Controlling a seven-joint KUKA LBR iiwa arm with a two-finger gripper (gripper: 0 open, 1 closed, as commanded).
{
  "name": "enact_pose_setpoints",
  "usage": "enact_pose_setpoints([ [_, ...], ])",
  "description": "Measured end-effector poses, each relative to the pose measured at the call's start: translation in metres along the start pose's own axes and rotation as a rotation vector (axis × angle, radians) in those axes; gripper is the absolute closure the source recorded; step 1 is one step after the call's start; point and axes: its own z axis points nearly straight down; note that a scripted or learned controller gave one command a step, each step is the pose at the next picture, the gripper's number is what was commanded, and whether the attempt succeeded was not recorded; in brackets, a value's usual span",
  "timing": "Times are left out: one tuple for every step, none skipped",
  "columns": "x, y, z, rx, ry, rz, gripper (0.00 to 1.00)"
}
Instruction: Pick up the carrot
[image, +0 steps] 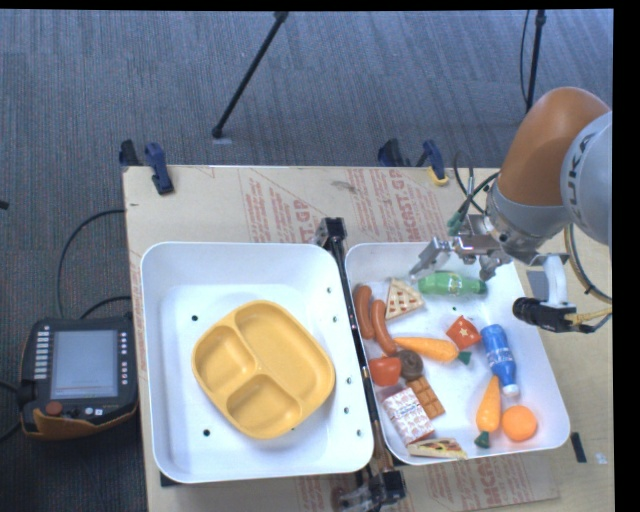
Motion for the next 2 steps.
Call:
enact_pose_setpoints([
  [0.000,-0.084,0.067,0.003,0.001,-0.094,0.00],
  [0.013,-0.096,0.096,-0.019,-0.018,-0.089,0.00],
])
